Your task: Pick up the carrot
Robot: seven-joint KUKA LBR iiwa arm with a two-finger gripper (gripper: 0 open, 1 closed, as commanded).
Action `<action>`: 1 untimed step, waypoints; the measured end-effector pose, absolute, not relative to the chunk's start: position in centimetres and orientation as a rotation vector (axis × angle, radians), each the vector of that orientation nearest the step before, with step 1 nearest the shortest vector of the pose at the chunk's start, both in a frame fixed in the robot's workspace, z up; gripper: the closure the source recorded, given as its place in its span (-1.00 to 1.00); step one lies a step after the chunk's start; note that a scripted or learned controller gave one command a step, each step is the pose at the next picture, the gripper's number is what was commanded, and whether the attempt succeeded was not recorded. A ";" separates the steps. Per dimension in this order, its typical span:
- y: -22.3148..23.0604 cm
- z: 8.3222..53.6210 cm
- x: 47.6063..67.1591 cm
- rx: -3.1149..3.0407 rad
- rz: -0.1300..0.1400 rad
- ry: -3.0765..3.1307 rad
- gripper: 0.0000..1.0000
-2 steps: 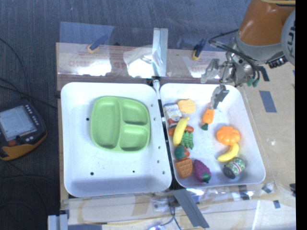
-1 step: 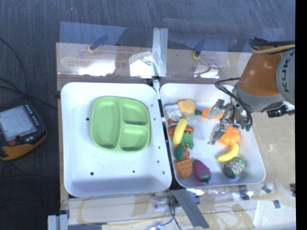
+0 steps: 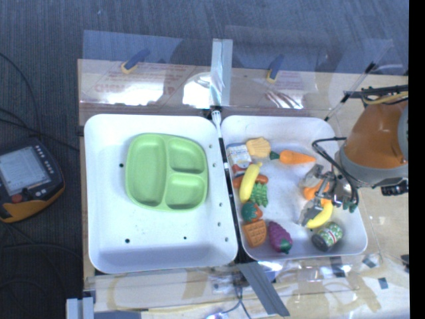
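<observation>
Two white bins sit side by side on the bench. The left bin (image 3: 106,244) holds a green divided plate (image 3: 166,171). The right bin (image 3: 292,126) holds the toy food: the carrot (image 3: 296,157), lying flat near the back wall, orange body with its green top pointing left, just right of a tan bread-like piece (image 3: 258,147); a small printed packet (image 3: 238,155); a yellow banana (image 3: 249,181) lying along the left side; green leafy pieces (image 3: 259,193); a waffle-patterned orange block (image 3: 254,231); a purple eggplant (image 3: 279,236); a dark can (image 3: 327,236) at the front right.

The arm (image 3: 375,145) reaches in from the right. The gripper (image 3: 321,198) hangs over the right side of this bin, well apart from the carrot, with a second banana (image 3: 320,216) and a small orange item (image 3: 309,192) right at its tip. Whether its fingers are apart or together cannot be told.
</observation>
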State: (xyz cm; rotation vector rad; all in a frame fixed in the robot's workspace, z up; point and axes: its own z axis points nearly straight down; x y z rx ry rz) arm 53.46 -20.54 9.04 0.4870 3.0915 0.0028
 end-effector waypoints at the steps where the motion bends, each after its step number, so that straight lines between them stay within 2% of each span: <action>1: -20.4 10.2 53.8 0.480 0.000 3.086 1.00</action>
